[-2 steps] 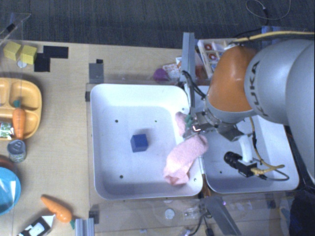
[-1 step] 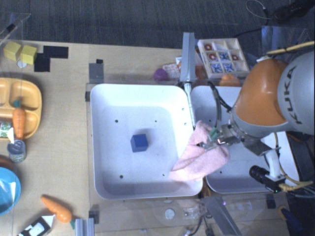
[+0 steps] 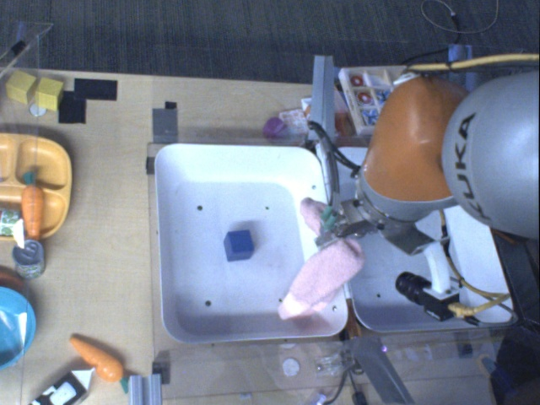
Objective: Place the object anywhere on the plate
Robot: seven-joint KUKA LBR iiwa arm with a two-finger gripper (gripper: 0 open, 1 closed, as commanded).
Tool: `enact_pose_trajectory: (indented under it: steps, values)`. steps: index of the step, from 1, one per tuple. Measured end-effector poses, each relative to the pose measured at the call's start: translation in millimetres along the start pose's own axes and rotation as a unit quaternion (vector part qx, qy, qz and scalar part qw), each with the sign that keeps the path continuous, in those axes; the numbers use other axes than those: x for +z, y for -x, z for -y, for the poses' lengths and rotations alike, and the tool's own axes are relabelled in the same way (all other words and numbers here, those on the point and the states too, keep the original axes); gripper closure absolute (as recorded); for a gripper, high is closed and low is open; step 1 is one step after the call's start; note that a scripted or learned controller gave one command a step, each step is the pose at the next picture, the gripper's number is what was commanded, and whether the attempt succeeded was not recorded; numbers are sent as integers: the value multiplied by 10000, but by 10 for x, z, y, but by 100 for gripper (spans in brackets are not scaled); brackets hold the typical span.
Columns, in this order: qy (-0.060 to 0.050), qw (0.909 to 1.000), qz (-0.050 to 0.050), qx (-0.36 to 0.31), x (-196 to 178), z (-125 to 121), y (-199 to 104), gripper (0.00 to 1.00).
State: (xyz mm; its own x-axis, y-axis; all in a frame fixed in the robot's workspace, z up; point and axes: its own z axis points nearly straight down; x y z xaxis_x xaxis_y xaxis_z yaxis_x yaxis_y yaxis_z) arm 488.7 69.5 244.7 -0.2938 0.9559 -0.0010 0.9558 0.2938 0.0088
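Gripper fingers closed on a pink plush, pinching it near its upper end at the wall that divides the two white bins. A short stub of the plush sticks up above the fingers on the left bin's side, while the longer part hangs down at a slant toward the lower left, its tip over the lower right corner of the left bin. The grey arm, with its orange band, reaches in from the right above the right bin.

A small blue cube sits alone on the floor of the left bin, near its middle and well apart from the plush.

Out on the wooden bench, far to the left of both bins, a yellow divided plate carries a toy carrot. A small jar stands just below the plate, a blue dish shows at the left edge, and a second carrot lies near the bottom. Yellow blocks and black pieces rest at the upper left, and a purple item lies just beyond the left bin's far rim
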Motion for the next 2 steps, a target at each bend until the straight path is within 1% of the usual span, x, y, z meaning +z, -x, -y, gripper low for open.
enact_pose_trajectory:
  steps: [1,2]
  values:
    - [-15,10000,-4,-77,-53,-626,-399,100]
    - [98,9971,-1,751,1444,-1201,-813,100]
